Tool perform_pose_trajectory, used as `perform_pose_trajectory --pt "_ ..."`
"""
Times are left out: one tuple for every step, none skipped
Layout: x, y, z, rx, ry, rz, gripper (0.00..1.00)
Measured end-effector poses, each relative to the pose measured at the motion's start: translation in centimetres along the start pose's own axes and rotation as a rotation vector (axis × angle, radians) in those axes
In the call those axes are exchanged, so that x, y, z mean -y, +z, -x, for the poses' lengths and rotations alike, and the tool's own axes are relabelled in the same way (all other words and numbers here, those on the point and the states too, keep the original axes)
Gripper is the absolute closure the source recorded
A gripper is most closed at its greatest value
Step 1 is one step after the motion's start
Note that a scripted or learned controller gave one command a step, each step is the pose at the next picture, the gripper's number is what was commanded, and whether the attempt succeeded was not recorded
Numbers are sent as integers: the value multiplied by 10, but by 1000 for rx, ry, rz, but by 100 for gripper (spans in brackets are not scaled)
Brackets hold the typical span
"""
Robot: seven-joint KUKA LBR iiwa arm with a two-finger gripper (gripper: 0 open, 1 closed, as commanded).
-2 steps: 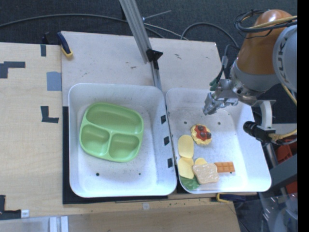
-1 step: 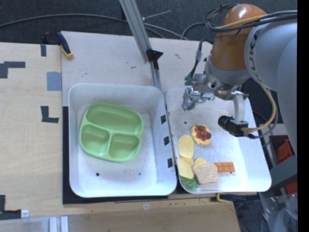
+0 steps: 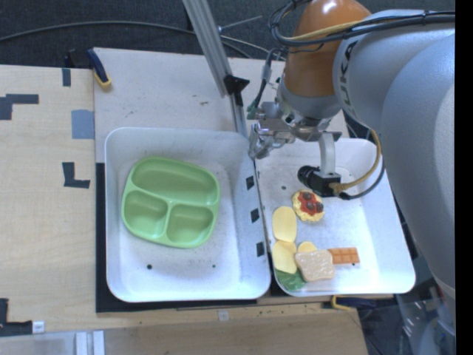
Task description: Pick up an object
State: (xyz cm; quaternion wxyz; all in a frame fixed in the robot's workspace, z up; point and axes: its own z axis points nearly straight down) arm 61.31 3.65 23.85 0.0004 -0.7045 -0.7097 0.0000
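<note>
Toast slice [image 3: 315,265], wafer [image 3: 344,256] low in right bin [image 3: 384,272]; pincer [image 3: 260,148] above.

The pale wood desk [image 3: 44,198] carries grey tape marks [image 3: 83,124]. Beyond its far edge lies dark carpet [image 3: 89,6] crossed by black cables [image 3: 111,26].

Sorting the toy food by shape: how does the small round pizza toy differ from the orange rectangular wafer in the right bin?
The small round pizza toy is a disc, yellow-rimmed with red and dark toppings; the orange rectangular wafer is a flat, plain orange bar. The pizza lies mid-bin, apart from other pieces; the wafer lies nearer the bin's front edge, beside the tan bread slice. Both rest flat in the right white bin, away from the gripper.
</note>
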Motion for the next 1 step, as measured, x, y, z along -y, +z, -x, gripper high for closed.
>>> perform_pose_trajectory --pt "-13 15 -58 0 0 -2 100"
